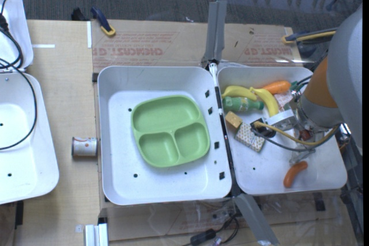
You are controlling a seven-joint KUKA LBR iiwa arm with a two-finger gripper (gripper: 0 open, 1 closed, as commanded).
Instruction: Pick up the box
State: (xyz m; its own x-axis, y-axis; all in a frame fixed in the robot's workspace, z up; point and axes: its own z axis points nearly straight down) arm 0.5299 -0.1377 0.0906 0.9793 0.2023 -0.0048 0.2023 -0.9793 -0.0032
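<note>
In the right bin [253, 176], a flat box [248, 136] with a dotted pattern lies tilted near the left wall. A small tan block [233, 120] sits just above it. My gripper [302, 140] hangs low over the middle of that bin, to the right of the box and apart from it. The grey arm with its orange band [320, 89] covers the bin's right side and hides much of the gripper.
A yellow banana [253, 95], a green bottle [241, 104] and an orange carrot [275, 87] lie at the back of the right bin. Another orange piece [294, 174] lies at its front. A green divided plate [170, 131] lies in the left bin [115, 124]. A small can [84, 147] rests on the bench.
</note>
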